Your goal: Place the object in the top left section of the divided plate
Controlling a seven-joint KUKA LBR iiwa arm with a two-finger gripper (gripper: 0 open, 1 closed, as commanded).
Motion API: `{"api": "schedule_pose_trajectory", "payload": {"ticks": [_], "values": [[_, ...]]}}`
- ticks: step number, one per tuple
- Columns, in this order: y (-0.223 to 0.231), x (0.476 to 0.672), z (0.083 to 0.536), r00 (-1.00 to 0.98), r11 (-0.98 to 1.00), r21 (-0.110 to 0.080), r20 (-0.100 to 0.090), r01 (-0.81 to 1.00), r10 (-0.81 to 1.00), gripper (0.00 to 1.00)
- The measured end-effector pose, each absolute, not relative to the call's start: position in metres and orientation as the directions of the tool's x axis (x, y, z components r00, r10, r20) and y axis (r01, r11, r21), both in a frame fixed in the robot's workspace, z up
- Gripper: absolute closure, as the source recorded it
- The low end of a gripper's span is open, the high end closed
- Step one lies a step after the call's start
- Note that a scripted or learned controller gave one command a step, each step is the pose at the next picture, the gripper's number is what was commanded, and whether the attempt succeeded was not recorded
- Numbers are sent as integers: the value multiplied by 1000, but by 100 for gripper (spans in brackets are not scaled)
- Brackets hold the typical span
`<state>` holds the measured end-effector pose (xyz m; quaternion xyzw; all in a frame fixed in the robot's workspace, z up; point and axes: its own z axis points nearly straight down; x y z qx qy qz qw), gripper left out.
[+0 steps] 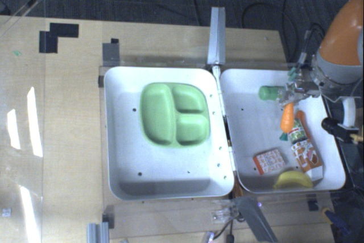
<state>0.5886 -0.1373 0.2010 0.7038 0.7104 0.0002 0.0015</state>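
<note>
A light green divided plate lies in the left white bin, with one long section on its left and two smaller ones on its right. All its sections look bare. My gripper hangs over the far right part of the right bin, under the arm's orange band. Just left of it lies a green cylinder-shaped object. An orange carrot sits directly below the gripper. I see nothing held in the gripper.
The right bin also holds a red-and-white packet, a long printed packet and a yellow banana near its front edge. A metal divider post stands between the bins at the back.
</note>
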Motion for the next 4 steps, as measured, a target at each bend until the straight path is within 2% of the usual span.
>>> {"api": "schedule_pose_trajectory", "payload": {"ticks": [1, 2, 3, 4], "values": [[-80, 631, 196, -312, 312, 3, -1, 950, 950, 100], [-132, 671, 275, -191, 191, 4, -2, 982, 982, 100], [-68, 670, 233, -112, 112, 2, 0, 994, 994, 100], [-5, 670, 219, -104, 104, 2, 0, 995, 995, 100]]}}
